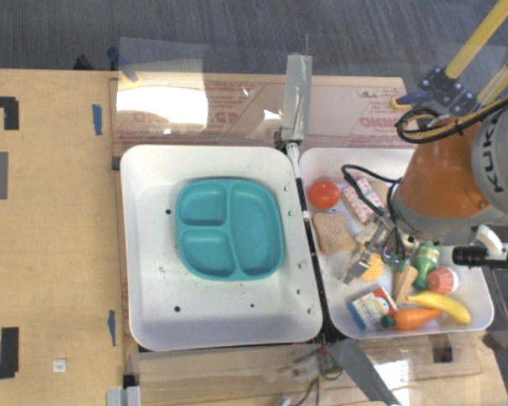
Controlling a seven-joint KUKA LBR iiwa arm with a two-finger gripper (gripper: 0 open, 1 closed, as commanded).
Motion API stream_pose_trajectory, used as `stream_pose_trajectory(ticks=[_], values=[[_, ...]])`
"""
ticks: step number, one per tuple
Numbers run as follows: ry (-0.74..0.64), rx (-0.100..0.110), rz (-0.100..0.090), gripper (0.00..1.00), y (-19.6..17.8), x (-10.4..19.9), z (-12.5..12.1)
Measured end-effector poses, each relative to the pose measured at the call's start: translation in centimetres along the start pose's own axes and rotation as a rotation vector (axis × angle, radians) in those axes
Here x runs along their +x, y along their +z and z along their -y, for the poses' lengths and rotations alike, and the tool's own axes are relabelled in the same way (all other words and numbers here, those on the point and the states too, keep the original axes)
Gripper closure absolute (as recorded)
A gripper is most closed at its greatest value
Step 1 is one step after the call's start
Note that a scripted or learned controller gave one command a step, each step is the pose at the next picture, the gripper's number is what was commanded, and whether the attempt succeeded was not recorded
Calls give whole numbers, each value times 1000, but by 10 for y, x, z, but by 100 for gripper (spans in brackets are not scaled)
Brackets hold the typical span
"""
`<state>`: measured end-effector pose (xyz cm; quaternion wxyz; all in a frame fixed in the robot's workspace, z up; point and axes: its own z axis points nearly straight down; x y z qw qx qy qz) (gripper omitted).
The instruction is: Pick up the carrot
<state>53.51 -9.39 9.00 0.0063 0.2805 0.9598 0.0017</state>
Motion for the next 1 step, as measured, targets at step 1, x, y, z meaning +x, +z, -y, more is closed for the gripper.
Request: stream_pose_trajectory(ticks=[1], values=[[-1, -5, 10, 100, -13, -3, -2]])
